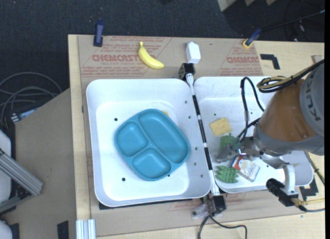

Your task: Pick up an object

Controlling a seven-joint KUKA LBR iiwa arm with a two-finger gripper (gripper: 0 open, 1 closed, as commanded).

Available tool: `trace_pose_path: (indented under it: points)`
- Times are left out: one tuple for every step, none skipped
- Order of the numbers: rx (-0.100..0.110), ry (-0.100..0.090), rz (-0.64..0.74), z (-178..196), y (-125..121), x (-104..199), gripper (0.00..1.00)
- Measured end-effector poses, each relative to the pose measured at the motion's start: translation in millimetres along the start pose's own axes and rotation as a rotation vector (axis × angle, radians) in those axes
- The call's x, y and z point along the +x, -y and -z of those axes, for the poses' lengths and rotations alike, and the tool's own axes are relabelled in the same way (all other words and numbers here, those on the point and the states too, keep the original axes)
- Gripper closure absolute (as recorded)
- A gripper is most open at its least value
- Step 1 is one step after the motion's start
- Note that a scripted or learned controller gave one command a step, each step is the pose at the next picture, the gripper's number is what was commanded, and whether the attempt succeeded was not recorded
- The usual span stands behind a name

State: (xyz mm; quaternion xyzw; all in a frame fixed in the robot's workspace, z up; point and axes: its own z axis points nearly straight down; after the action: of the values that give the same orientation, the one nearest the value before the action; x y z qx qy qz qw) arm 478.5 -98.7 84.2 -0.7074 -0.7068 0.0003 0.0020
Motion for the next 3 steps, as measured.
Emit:
trace_pose_path:
  points:
    - [-0.002,0.001,-0.001,10,0,0,1.00]
    - [-0.001,0.001,-0.001,10,0,0,0.00]
    - [-0.004,0.002,0.002,1,-94,-11,0.00]
